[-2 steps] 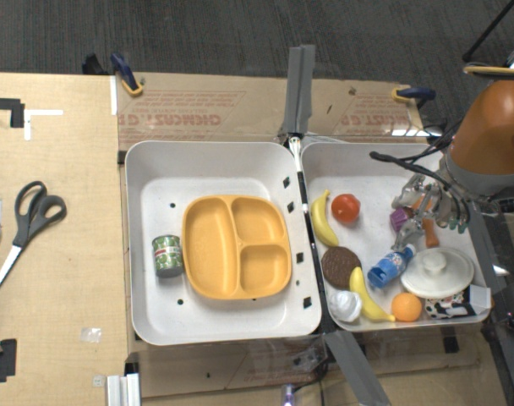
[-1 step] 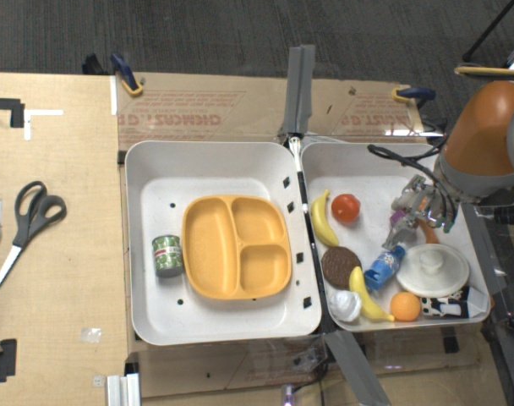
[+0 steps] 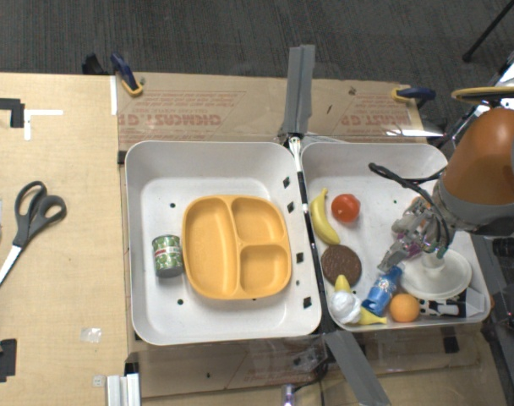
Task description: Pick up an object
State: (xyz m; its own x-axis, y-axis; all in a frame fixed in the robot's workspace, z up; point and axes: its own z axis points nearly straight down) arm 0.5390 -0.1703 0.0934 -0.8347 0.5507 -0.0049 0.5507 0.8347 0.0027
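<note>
Right bin (image 3: pixel 367 163): gripper (image 3: pixel 401 250) low over its middle, jaw opening impossible to tell, nothing visibly held. Bottle (image 3: pixel 382 290) lies just below the jaws, orange (image 3: pixel 404 308) beside it; tomato (image 3: pixel 346 208), banana (image 3: pixel 322 220) and brown disc (image 3: pixel 341 263) sit to their left. Pick judged not yet made; grasp and lift remain.

The two bins (image 3: pixel 147 227) look like smooth white plastic with a soft sheen; the yellow divided plate (image 3: pixel 237 246) is matt plastic; the table (image 3: pixel 54 311) is pale, flat wood-grain board, with brown printed cardboard (image 3: pixel 206 112) behind the bins; the scissors (image 3: pixel 24 222) have black plastic handles and bright metal blades; the tomato (image 3: pixel 346 207) is glossy, the orange (image 3: pixel 403 308) duller; the arm's orange band (image 3: pixel 492 155) shines smoothly.
</note>
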